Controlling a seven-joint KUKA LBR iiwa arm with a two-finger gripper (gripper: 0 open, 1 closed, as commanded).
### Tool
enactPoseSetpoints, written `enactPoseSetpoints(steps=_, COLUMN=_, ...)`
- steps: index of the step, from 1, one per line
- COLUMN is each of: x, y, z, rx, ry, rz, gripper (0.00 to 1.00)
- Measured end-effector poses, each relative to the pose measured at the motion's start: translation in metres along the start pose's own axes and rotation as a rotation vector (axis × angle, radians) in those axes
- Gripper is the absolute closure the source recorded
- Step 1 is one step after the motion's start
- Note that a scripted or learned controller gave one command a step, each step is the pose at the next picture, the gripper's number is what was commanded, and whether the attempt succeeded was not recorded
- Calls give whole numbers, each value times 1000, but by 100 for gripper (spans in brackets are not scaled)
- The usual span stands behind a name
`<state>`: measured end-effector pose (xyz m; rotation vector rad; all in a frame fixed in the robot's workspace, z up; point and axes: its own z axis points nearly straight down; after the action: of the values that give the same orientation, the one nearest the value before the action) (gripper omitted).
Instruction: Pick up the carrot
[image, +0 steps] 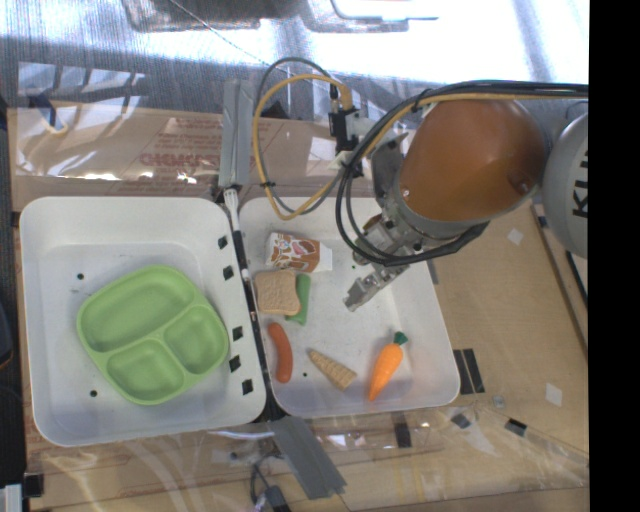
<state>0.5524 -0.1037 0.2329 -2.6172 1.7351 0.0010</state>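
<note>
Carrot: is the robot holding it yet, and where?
No. The carrot lies loose in the right bin. The tool hangs above, nothing between its fingers.

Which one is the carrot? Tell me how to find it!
Look in the right-hand white bin, the one under the robot arm. Go to its front right corner: the carrot lies there, beside the ice cream cone. It is the only bright orange, pointed thing with a little green top.

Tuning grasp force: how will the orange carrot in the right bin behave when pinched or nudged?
The orange tapered carrot with green top looks like a moulded toy, so probably stiff and light. Its smooth cone shape may slip out of a pinch towards the tip. Lying flat on the white right bin, it could roll or pivot if nudged sideways.
</note>
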Motion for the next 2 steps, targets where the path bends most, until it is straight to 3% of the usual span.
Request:
enactPoseSetpoints(steps=1, x=-63, y=15, z=43, rx=-5, ry=-3, rz=-185, gripper=100)
enactPoseSetpoints(steps=2, x=-135, y=10, z=42, rx=-4, ry=-3, rz=-149, gripper=100)
